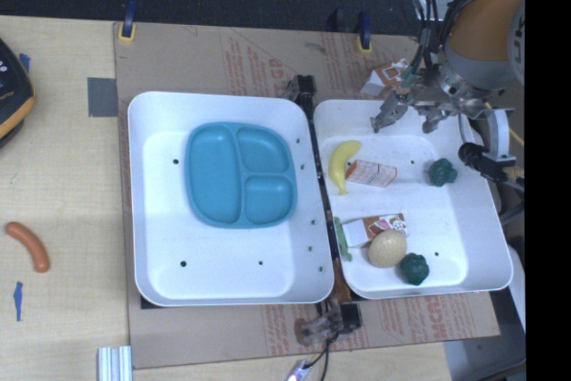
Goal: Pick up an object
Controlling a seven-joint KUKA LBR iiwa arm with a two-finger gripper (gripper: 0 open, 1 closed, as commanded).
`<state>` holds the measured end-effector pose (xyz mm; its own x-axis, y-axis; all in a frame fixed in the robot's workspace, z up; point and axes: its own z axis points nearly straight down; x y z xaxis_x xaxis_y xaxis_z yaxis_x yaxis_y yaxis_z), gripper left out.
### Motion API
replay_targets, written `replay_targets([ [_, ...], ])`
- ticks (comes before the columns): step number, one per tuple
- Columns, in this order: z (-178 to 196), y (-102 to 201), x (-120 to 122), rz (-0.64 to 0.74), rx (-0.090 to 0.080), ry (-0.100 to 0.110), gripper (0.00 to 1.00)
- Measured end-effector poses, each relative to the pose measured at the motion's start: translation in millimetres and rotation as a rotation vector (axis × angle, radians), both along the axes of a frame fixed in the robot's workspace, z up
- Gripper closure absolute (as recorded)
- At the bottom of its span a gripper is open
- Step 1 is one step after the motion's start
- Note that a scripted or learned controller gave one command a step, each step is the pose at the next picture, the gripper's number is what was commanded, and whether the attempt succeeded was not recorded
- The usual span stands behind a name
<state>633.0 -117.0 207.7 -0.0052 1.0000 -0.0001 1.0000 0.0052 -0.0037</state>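
Two fingers of my claw (411, 115) are spread wide, so I should drop straight over the banana (343, 162).

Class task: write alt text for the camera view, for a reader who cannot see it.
The gripper hovers open over the right bin's far edge, holding nothing. That bin contains a banana, an egg and other small items; the left bin holds a blue divided plate.

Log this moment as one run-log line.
gripper: open, nothing held | position: above right bin's far edge | banana: untouched | pick: not yet done
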Motion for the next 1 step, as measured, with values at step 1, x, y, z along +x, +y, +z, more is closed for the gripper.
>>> replay_targets([
  [1,-116.6,22.4,-68.4,0.000,-0.001,0.001,0.00],
])
